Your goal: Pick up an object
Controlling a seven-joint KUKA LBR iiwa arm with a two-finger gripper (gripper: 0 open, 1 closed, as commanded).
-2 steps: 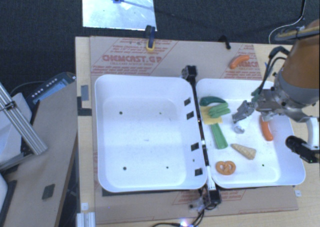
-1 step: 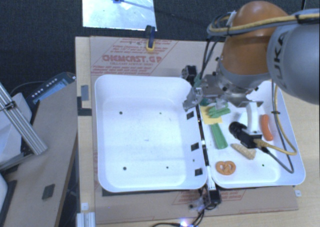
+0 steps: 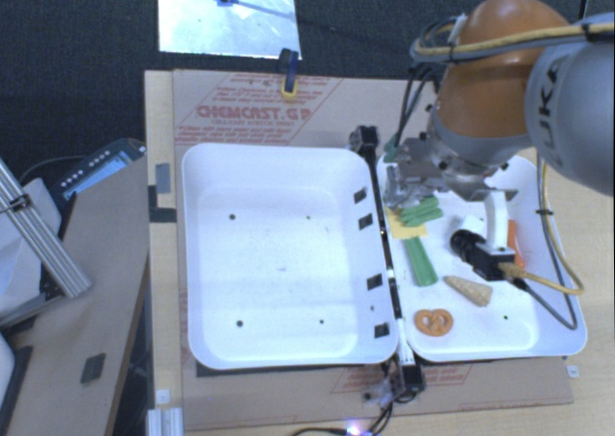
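Hovering gripper (image 3: 408, 196) perhaps touches long green stick (image 3: 420, 259).

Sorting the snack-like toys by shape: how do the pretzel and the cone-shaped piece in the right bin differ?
The pretzel is orange-brown and looped with holes; the cone-shaped piece is pale tan, solid and tapered. The pretzel lies nearer the bin's front edge, the cone farther back. Both rest loose on the right bin floor.

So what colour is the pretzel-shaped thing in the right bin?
Orange-brown; the pretzel shows in the camera view.
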